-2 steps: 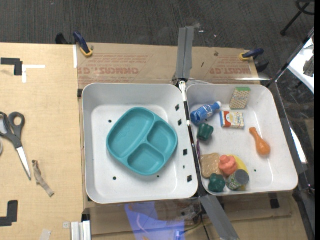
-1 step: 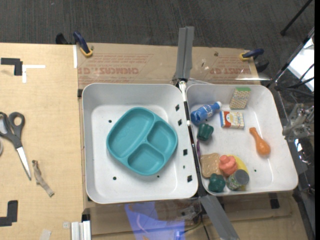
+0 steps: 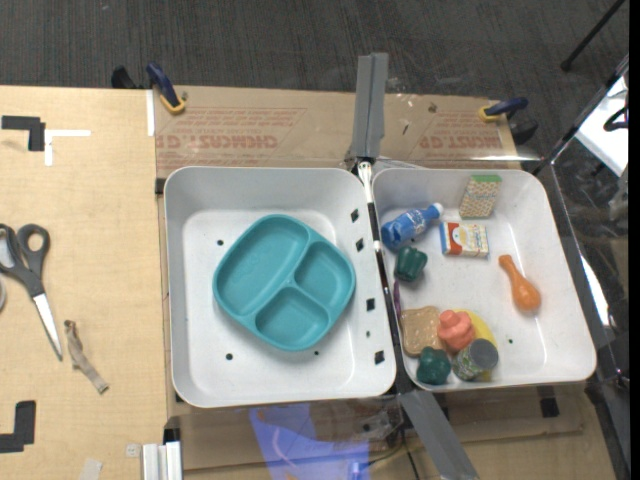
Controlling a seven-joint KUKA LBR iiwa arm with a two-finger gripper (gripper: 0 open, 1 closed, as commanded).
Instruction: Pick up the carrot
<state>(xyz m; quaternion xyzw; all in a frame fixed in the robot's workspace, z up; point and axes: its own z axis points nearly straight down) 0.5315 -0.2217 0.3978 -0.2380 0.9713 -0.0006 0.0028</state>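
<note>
At the far right edge lies a pale grey-white shape (image 3: 608, 118) with straight, slanted sides and a small dark mark on it. It is cut off by the edge, and it cannot be told whether it belongs to the arm. Just beyond it a thin black rod (image 3: 598, 30) runs at a slant. It is plain and unmarked, and it is equally unclear what it belongs to.

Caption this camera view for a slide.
Orange carrot lies among toy foods in the right bin; teal divided plate fills the left.
</note>
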